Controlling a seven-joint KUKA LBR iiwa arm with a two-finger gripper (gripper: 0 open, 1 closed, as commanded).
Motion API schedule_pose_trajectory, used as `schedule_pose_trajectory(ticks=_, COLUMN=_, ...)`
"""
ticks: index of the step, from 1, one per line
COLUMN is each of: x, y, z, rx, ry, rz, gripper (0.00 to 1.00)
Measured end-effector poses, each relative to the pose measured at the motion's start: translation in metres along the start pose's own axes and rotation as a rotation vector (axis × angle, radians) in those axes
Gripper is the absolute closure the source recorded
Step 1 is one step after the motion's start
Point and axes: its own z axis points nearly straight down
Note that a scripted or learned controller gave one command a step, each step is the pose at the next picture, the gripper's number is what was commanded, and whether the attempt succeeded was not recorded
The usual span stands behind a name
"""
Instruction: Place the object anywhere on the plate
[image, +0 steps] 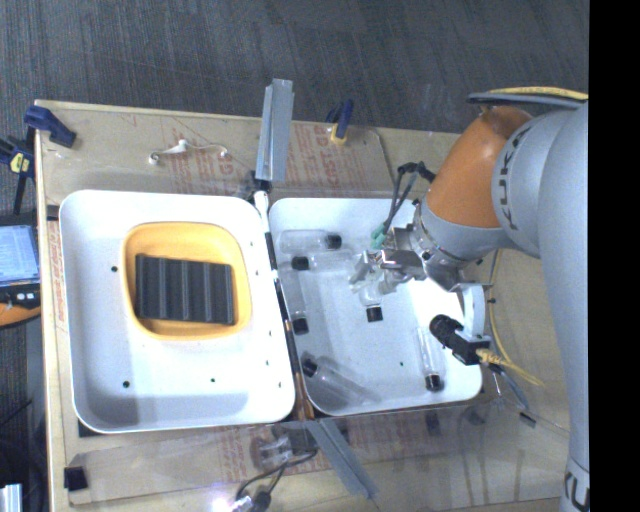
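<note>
Right of the yellow plate (186, 236), gripper (372, 272) hovered over clear tubes (432, 362); light, slippery, grab mid-body. Couldn't tell its state.

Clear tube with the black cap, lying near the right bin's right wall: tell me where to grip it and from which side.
Take the clear tube across its middle, coming straight down from above and closing across its narrow width. It lies flat on the floor of the right bin, and its long sides look open, while the black cap offers little length.
</note>
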Motion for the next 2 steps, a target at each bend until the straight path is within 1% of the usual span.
schedule_pose_trajectory(ticks=1, x=0.104, y=0.029, z=-0.052, rx=-0.001, ry=-0.001, rz=-0.137, gripper=1.0)
schedule_pose_trajectory(ticks=2, x=0.215, y=0.066, z=-0.048, rx=-0.001, ry=-0.003, rz=-0.284, gripper=1.0)
